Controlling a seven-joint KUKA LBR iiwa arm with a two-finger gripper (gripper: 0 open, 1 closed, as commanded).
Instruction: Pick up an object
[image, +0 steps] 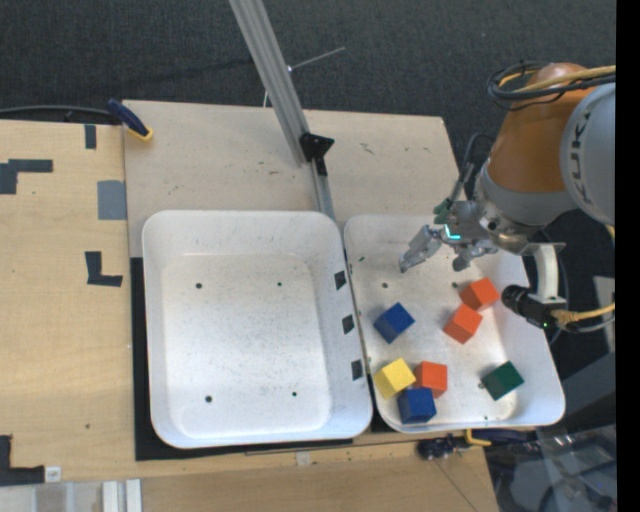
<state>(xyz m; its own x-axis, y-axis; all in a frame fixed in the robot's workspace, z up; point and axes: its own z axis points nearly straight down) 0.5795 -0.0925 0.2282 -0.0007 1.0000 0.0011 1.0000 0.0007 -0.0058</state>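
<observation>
The right bin (400, 235) holds several small blocks: a blue cube (394, 322) near its middle, two orange blocks (479, 293) (462, 324) toward the right, a yellow cube (395, 377), a small orange cube (433, 377), a second blue cube (417, 404) at the front, and a green cube (503, 380) at the front right. My gripper (436, 256) hangs over the back part of this bin with its fingers spread and nothing between them. It stands above and apart from every block, behind the blue cube and left of the orange pair.
The left bin (160, 330) lies beside the right one. A slanted metal pole (280, 85) runs from the top down to the bins' shared back corner. A blue and yellow clamp (130, 118) lies on the bench at the back left.
</observation>
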